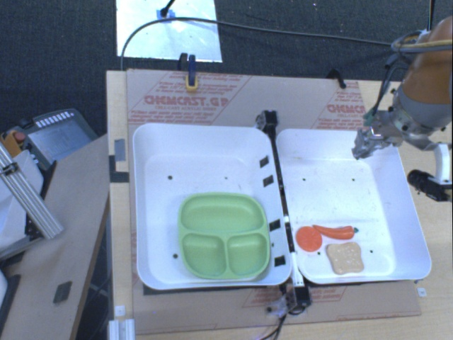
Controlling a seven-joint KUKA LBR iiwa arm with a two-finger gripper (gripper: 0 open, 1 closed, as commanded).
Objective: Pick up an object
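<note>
Red block lettering reading "CHEMCAST GP" is printed on the tan paper-faced sheet (212, 91) that lies beneath the two bins. One print sits well to the left of the claw (364, 147) and a little farther back, running along the sheet's far edge behind the left bin. A second print of the same red lettering lies just behind the claw and slightly to its left, set at a slant; only "CHEMCAST" can be made out there.

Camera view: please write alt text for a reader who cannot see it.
The gripper hangs over the right bin's far edge, away from a carrot, tomato slice and toast near its front. The left bin holds a green divided tray.
</note>
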